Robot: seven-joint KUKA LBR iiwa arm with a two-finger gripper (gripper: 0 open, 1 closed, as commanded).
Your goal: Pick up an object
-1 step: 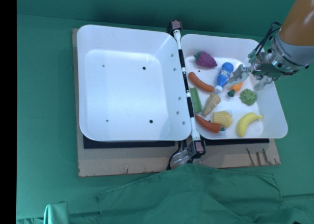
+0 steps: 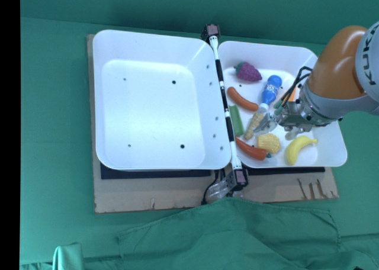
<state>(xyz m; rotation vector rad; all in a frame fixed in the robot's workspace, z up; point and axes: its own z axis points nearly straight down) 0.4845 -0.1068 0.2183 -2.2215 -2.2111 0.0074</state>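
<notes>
My gripper hangs low over the middle of the right bin, reaching in from the right. Its tip is next to the pale corn cob and just above a yellow knobbly toy. I cannot tell if it touches either one. A blue bottle lies just behind it, and a yellow banana lies below the wrist. Also in this bin are purple grapes, a red sausage, a green cucumber and a red chili. An orange piece is partly hidden by the arm.
The left bin sits beside the right one, joined by a black-and-white divider strip. Both rest on cardboard over green cloth. A crumpled green cloth fold lies at the front.
</notes>
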